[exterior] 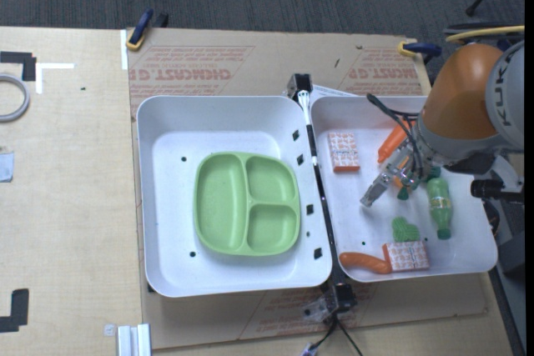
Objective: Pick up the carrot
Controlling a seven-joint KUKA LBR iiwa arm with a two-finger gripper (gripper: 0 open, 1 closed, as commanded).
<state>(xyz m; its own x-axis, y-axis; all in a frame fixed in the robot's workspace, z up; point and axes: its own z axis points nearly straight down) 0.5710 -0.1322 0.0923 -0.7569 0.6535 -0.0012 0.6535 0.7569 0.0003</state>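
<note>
Orange carrot (365, 262) lies at the near edge of your right bin (467, 250), beside a small box (406, 256). Your gripper (385, 183) hovers farther in, jaws spread, pinching nothing.

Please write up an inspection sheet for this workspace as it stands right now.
Surface: two white bins side by side on cardboard over a wooden bench; left bin, right bin.
Job's things: carrot lies at the right bin's near edge, untouched.
Clutter: green divided plate in the left bin; two snack packets, green bottle, small green piece, orange piece in the right bin.
Grippers: gripper low over the right bin's middle, apart from the carrot.
Cables: black cable at the near edge.
Surroundings: dark carpet, clamps on the cardboard.
</note>
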